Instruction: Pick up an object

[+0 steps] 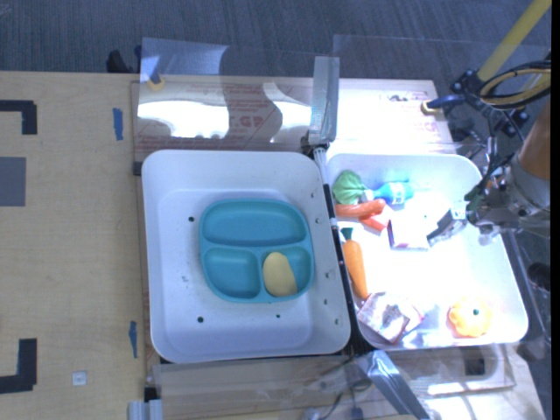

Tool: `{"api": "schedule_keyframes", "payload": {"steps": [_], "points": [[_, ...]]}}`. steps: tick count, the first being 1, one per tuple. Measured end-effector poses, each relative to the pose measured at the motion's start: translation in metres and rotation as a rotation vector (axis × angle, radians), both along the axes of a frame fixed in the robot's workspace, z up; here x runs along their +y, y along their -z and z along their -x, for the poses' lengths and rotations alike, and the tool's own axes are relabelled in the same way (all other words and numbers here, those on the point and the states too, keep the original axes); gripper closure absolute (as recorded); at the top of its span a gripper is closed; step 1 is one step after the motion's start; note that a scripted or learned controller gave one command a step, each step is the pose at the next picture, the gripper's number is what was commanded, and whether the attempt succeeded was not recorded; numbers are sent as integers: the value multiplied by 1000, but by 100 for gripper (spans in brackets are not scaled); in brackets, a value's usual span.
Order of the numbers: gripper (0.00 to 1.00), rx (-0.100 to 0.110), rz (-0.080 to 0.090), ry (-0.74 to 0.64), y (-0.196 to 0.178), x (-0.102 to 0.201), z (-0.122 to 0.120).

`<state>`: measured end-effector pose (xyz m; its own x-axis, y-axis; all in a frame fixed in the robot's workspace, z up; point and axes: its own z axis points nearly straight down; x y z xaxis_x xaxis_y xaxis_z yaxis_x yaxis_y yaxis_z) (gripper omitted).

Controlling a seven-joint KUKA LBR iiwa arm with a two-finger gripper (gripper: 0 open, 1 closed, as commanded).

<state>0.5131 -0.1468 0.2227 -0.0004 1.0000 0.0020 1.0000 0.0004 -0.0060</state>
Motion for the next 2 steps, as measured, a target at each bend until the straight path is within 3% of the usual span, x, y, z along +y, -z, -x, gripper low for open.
{"api": "schedule_keyframes", "payload": {"steps": [1,2], "points": [[0,7,-2,-58,106,28,-43],[0,-22,8,-82,129,47,-110]]}}
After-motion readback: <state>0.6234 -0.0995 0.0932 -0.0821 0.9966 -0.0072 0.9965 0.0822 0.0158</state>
